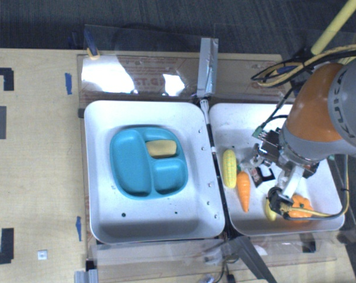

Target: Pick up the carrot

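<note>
The carrot [243, 190] is orange and tapered, and lies in the right bin [325, 187] near its left wall with its tip pointing toward the front. My gripper [261, 171] hangs just right of the carrot's thick end and slightly above it, below the grey and orange arm [319, 122]. Nothing shows as held in it. The wrist hides part of the bin floor behind the gripper.
A yellow corn cob [229, 168] lies right beside the carrot, against the wall between the bins. An orange item [301, 207] and a small yellow piece [270, 211] sit at the right bin's front. The left bin [107, 211] holds a blue divided plate [130, 167] bearing a tan bun-like item [162, 148].
</note>
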`<action>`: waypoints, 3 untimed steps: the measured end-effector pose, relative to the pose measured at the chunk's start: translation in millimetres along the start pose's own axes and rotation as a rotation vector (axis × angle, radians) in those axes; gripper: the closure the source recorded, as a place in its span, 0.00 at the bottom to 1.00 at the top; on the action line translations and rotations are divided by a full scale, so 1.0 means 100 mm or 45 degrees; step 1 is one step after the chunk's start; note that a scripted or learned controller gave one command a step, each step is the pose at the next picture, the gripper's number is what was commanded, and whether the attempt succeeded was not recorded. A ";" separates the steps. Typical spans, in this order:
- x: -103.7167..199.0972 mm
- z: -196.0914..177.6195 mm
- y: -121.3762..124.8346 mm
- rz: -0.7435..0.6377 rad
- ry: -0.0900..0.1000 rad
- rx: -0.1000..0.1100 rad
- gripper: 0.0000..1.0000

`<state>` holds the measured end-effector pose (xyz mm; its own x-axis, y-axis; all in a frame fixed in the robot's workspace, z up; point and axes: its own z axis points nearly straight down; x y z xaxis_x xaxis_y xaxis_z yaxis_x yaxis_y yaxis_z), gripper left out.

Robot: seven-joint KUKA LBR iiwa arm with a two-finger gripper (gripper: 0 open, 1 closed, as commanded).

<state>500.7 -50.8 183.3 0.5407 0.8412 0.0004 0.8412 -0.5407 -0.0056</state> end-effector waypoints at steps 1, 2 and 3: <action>0.30 0.01 -0.45 0.264 -0.003 0.003 0.00; -0.33 0.01 -0.05 0.431 -0.004 -0.004 0.00; -0.90 0.34 0.74 0.576 -0.005 -0.002 0.00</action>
<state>513.8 -166.0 149.2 0.8540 0.5203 -0.0057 0.5203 -0.8540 -0.0025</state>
